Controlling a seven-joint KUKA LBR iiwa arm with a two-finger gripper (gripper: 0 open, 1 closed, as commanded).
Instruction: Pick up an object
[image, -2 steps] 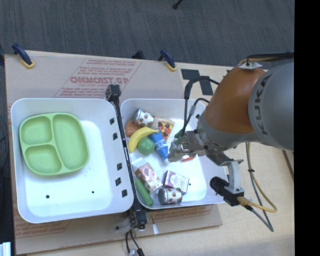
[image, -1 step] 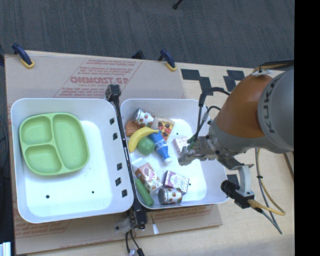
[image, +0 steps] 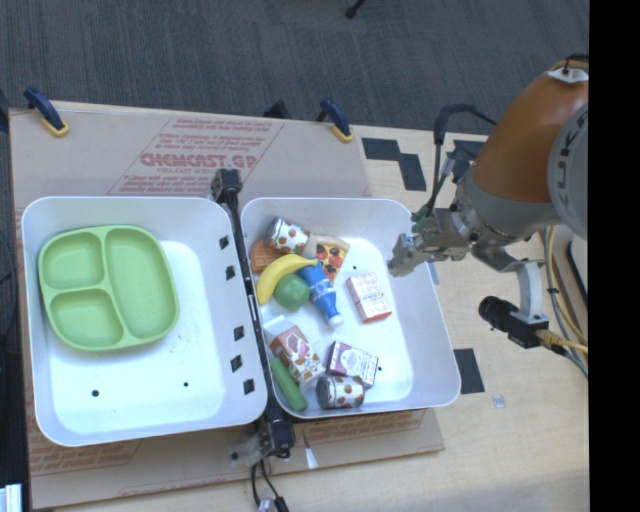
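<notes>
Two white bins are sitting side by side on the desk (image: 500, 420), resting on a cardboard sheet (image: 200, 150) clamped at the desk's far edge. The left bin (image: 130, 400) is carrying a green divided plate (image: 107, 287) toward its far-left corner. The right bin (image: 425, 350) is holding the clutter: a banana (image: 281, 272) with a green ball-like item (image: 292, 291) touching it near the bin's left wall, a blue and white bottle (image: 324, 292) just beside them, a small red-and-white carton (image: 369, 297) toward the right wall, a patterned cup (image: 288, 236) and a flat packet (image: 330, 252) near the far edge, and two small boxes (image: 296, 352), a can (image: 341, 392) and a green cucumber-like piece (image: 286, 384) along the near edge.

The gripper (image: 406, 254) is hanging over the right bin's far-right corner, with the grey arm and its orange band (image: 525, 120) reaching in from the desk's right edge. Whether the fingers are spread or pressed together cannot be told; the view is too blurred there. Nothing is showing between them. The red-and-white carton is lying nearest, just beside and toward the near edge from the gripper, apart from it.

Red printing on the cardboard is reading "CHEMCAST GP"; the smaller lines around it are too small to read. Labels on the cartons and can are not legible.
</notes>
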